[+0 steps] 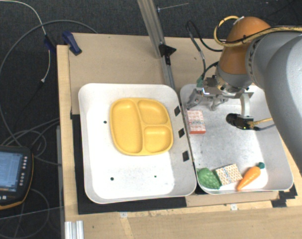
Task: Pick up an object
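Gripper (206, 94) low over the far left corner of the right bin (270, 148); finger spread cannot be made out, nothing visibly held. Small pink-and-white box (196, 121) lies flat just in front of it, beside the bin's left wall. Along the near edge: green toy (208, 178), patterned packet (228, 174), carrot (249, 177) (packet between the other two). Left bin (93, 148) carries a yellow divided plate (141, 125), nearer its far edge.

Arm (280, 59): cut off at right edge. Handheld screen unit (9, 176): cut at left edge. Small box (195, 121): label print illegible.
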`<state>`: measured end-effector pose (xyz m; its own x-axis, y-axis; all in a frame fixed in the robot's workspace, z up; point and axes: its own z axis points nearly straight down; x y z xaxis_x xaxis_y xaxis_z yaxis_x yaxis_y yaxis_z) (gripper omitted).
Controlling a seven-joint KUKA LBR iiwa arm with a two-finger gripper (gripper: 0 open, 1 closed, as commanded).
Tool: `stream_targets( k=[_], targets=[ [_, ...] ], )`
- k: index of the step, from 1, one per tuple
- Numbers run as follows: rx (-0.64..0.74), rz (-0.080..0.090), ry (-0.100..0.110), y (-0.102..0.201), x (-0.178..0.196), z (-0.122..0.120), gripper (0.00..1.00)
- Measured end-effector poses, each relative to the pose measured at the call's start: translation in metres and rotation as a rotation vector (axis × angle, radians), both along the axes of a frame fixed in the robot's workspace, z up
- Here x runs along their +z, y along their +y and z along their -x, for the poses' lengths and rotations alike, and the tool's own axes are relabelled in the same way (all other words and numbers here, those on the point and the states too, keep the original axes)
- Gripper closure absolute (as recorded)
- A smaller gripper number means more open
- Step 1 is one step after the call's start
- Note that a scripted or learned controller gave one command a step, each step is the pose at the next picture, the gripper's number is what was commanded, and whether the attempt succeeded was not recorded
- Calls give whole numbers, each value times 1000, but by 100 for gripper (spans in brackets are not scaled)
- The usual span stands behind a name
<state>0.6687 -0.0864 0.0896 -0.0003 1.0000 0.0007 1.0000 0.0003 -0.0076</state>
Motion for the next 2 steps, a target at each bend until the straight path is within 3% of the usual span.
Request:
stream_targets(
  k=[1, 2],
  targets=[
    [1, -1, -8, 1, 15, -2, 100],
    [0, 2, -15, -9, 74, -5, 100]
  ],
)
